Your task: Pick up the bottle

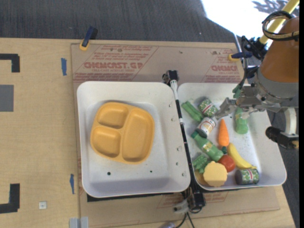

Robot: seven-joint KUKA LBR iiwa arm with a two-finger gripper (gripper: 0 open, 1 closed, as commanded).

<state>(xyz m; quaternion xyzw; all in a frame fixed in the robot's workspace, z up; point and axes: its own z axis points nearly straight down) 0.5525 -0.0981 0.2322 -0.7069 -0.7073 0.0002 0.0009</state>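
The bottle (208, 147) is dark green with a yellow label. It lies on its side in the middle of the right bin (273, 167), between a small white can (206, 126) and a yellow block (215, 174). My gripper (240, 109) hangs over the upper right part of that bin, right above a pale green piece (241, 125). It is well to the right of and beyond the bottle, not touching it. The wrist hides the gripper's tips.
The right bin also holds a carrot (223, 133), a banana (239, 157), a tomato (228, 163), two green-labelled cans (207, 106) (247, 175) and a green stick-shaped toy (191, 111). A yellow divided plate (123, 131) lies in the left bin (90, 175).
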